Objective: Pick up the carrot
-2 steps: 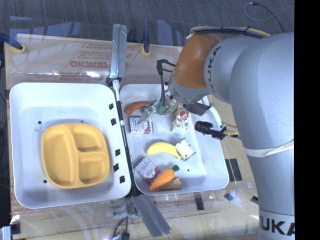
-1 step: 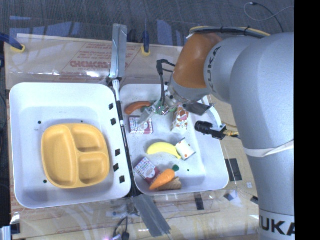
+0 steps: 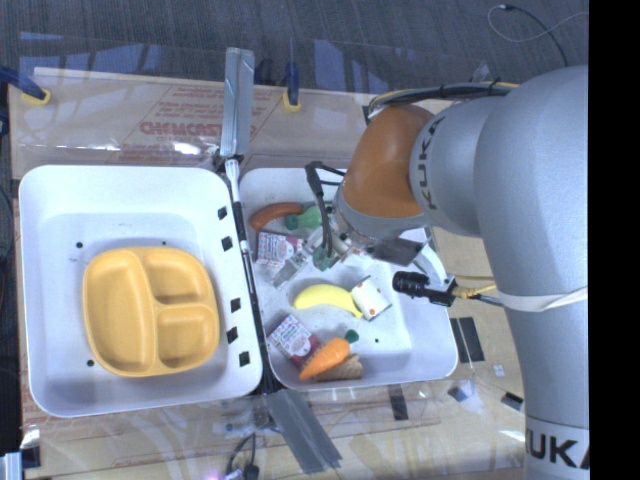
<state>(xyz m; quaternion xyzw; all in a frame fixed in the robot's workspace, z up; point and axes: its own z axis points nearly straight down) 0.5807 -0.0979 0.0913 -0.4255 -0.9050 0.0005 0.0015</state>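
The carrot (image 3: 325, 356) lies at the right bin's (image 3: 432, 360) near edge, touching a wrapped packet (image 3: 291, 335). The gripper (image 3: 328, 246) hangs well apart, near the sausage (image 3: 277, 214); its opening I cannot tell. Descending here risks grabbing the wrong item

— Arm? Grey, bulky, reaching in from the right, bent over and angled downward to the left.
— Wrist? Orange band (image 3: 385, 163) just above it, facing up toward the camera.
— Pincer (image 3: 325, 243)? Low, tucked beneath the wrist, pointing down and left. Fingers dark, thin, too hidden to judge.
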